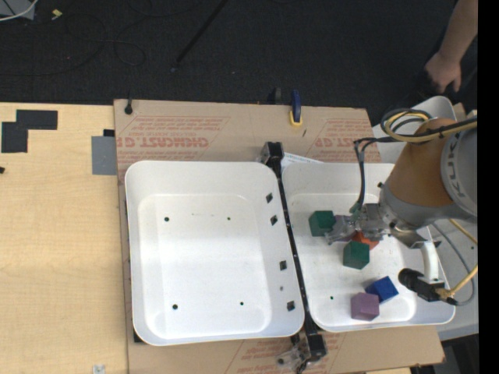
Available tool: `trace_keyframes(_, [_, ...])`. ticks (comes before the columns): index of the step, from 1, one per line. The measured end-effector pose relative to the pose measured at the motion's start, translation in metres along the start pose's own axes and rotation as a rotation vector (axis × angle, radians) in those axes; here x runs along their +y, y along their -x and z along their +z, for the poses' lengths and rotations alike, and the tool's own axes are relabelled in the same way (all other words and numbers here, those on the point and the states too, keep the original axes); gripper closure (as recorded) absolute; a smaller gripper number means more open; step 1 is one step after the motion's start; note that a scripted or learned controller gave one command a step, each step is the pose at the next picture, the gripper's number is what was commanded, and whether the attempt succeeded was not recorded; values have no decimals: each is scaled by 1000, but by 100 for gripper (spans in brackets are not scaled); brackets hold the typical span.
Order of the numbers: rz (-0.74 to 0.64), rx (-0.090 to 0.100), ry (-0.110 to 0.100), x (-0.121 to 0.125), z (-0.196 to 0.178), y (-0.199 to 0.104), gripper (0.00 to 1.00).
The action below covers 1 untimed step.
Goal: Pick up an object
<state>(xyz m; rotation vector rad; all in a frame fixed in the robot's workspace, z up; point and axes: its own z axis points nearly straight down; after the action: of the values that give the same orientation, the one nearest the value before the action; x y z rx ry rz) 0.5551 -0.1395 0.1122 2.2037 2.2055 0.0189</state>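
My end effector [348, 233] sits low in the right bin [312, 179], between two green blocks [320, 223]; I cannot tell its grip state.

Right bin [312, 179] holds five blocks: green block [320, 223] near its centre, darker green block [356, 255] just below-right of it, small red-orange block [366, 241] touching that one's top, blue block [383, 289] and purple block [364, 306] side by side near front edge.

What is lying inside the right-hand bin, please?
The right bin holds two green blocks, a blue block and a purple block. The gripper covers most of an orange-red thing there.
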Motion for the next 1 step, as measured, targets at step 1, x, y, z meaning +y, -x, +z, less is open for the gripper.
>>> trace_keyframes(1, [2, 10, -32, 18, 16, -8, 0])
